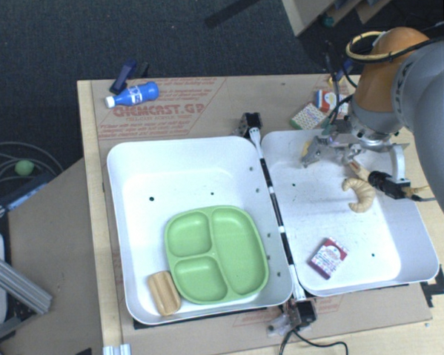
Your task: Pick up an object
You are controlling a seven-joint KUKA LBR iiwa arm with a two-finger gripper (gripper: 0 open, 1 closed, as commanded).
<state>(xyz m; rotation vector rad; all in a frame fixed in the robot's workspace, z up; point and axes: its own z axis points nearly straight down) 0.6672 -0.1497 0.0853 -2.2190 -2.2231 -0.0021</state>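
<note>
Nearest, red packet point(328, 257) lies tilted; croissant point(361, 191) curves, long axis near-vertical, beside pincer point(338, 149), fingers' state unclear.

Setting: robotics lab, manipulation test station. Evidence follows.

Grey industrial arm point(418, 88) with orange band enters from the right over the desk point(196, 100), a plywood-coloured board with printed red lettering. Two shallow white bins sit side by side on it, left bin point(132, 170) and right bin point(411, 237), joined along the middle by a black strip with clamps point(251, 122) at both ends.

Loose cabling: yellow loop point(360, 43) near the arm, grey coil point(6, 166) on the dark carpeted floor point(88, 31) at left, black lead point(305, 339) trailing off the front edge. Aluminium extrusion point(20, 284) lies at lower left.

Bin contents are assorted test props: green divided plate point(215, 253), croissant-shaped item point(361, 192), small red packet point(328, 257).
</note>
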